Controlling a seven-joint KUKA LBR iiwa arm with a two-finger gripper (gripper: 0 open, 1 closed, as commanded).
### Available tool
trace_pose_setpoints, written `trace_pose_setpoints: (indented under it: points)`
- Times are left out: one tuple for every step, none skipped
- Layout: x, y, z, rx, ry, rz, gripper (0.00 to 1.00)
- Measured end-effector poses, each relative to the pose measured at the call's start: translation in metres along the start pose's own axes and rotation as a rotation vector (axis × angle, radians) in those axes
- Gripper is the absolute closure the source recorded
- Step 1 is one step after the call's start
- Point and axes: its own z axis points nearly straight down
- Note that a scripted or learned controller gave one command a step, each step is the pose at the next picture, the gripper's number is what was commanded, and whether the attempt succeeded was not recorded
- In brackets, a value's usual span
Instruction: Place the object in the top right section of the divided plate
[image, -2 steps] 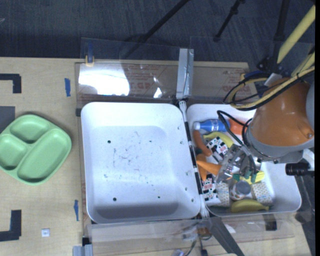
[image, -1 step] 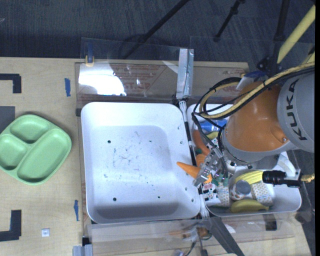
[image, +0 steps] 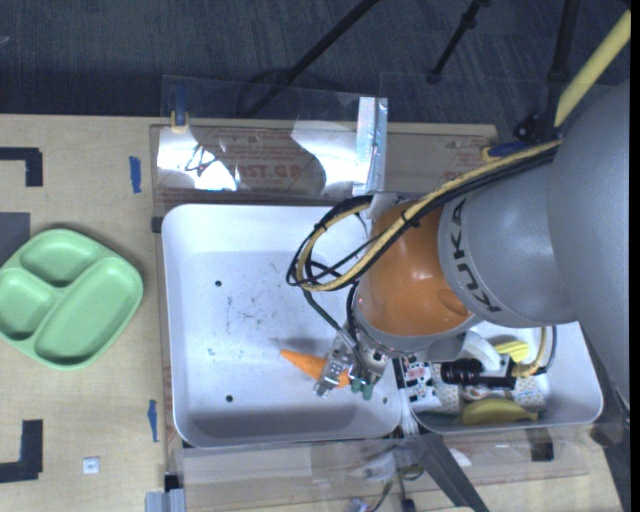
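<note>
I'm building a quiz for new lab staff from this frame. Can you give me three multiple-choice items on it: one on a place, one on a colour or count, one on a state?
1. Where does the divided plate lie?
A. Inside the left bin
B. On the bench left of the left bin
C. Inside the right bin

2. What colour is the carrot-shaped object in the left bin?
A. Orange
B. Blue
C. White

3. What is the state of the divided plate's sections?
A. All bare
B. One holds the orange object
C. A lid covers them

Answers:
1. B, the green plate sits on the wooden bench, outside the bin wall.
2. A, it is orange, lying by the gripper near the bin's front right.
3. A, each green section shows bare, while the orange object lies in the bin.
</note>
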Motion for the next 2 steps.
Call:
trace_pose_setpoints:
  points:
    - [-0.0440, -0.0734, -0.0608, -0.002, -0.004, 0.368, 1.00]
    - [-0.0413, -0.0695, -0.0607, 0.000, -0.001, 0.132, 1.00]
